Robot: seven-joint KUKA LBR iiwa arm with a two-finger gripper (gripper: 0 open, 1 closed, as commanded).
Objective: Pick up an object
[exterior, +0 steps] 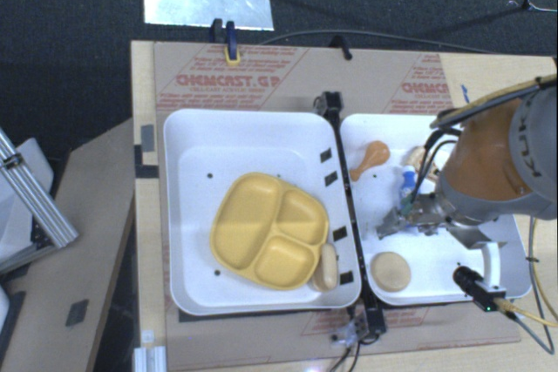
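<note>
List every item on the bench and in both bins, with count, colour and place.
Bins: two, white, side by side on the bench.
Divided plate: one, yellow, left bin, toward its right side.
Bread roll: one, tan, left bin, touching the plate's lower right edge.
Drumstick-shaped toy: one, orange-tan, right bin, upper left.
Round bun: one, tan, right bin, lower left.
Blue item: one, right bin, partly hidden by the arm.
Clamp: one, black and yellow, bench's far edge.
Arm: one, grey with an orange band, over the right bin.
Pincer: one, dark, low over the right bin.

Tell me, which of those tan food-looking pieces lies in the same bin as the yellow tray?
The pale oblong piece, touching the yellow tray at its lower right corner. The round one and orange drumstick shape lie in the right bin.
</note>
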